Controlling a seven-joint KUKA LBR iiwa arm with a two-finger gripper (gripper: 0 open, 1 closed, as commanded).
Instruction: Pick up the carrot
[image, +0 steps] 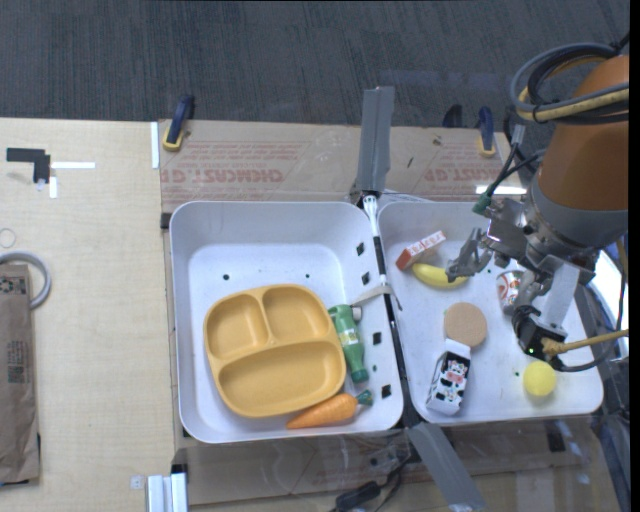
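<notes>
The carrot (325, 411) lies in the left bin (190, 300), down at the near edge, tip pointing left, tucked against the lower rim of the yellow divided plate (272, 347) with its green top end just by the green bottle (349, 341). And the arm (585, 150) is over the other side entirely: it hangs above the right bin (580, 400), with the gripper (466, 262) poised by the banana (439, 275) at the far end of that bin. Its fingers look dark and close together against the white floor, but from this slant I cannot tell whether they are spread or closed, and nothing is plainly between them. So, as I judge it, this is the very start of the job, the approach not yet made: the carrot sits untouched, well apart from the gripper, with the divider between the bins in the way. The next move calls for a lift clear of the wall, a swing left across the divider, then a descent on the carrot's thick middle, jaws set across its width. Tricky spot, that: plate rim on one side, bin wall on the other, bottle crowding the stalk end. In the right bin, a round cork coaster (465, 325), a small milk carton (450, 377) and a lemon (539, 380) lie idle.
</notes>
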